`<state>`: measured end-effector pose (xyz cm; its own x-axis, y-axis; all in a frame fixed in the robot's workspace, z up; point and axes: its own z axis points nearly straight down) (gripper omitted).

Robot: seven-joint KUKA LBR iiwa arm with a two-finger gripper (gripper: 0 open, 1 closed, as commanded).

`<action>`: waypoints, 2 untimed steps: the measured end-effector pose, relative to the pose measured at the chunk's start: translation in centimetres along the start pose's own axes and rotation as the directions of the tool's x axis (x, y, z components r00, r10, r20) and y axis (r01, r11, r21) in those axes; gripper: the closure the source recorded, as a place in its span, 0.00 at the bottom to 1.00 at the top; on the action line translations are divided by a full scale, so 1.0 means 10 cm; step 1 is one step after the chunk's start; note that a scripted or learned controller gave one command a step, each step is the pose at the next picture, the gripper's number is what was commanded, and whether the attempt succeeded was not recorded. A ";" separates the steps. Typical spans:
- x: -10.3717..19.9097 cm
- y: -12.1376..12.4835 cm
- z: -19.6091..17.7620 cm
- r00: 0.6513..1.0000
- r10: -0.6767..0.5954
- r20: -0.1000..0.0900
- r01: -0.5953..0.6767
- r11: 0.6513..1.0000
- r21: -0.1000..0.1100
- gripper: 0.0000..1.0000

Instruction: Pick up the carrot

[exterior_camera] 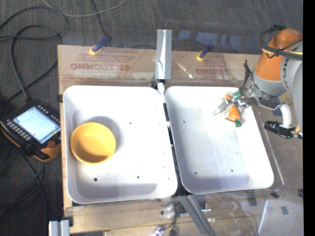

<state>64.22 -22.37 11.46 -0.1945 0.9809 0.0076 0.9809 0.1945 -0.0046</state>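
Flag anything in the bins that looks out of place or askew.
Nothing looks spilled or damaged. The carrot lies tight against the right bin's far right wall, under the gripper, an awkward spot. The yellow bowl sits upright in the left bin.

This is a robotics lab: two white bins [118, 141] sit on a clamped board [142, 65], and left of the bins a control tablet [33, 127] lies on grey carpet among loose cables [19, 58].
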 end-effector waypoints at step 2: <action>-0.02 0.12 0.00 0.984 -0.177 0.016 0.177 0.984 -0.018 0.00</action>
<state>65.47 -22.35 11.42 -0.3647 0.9311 -0.0082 0.9310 0.3648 0.0153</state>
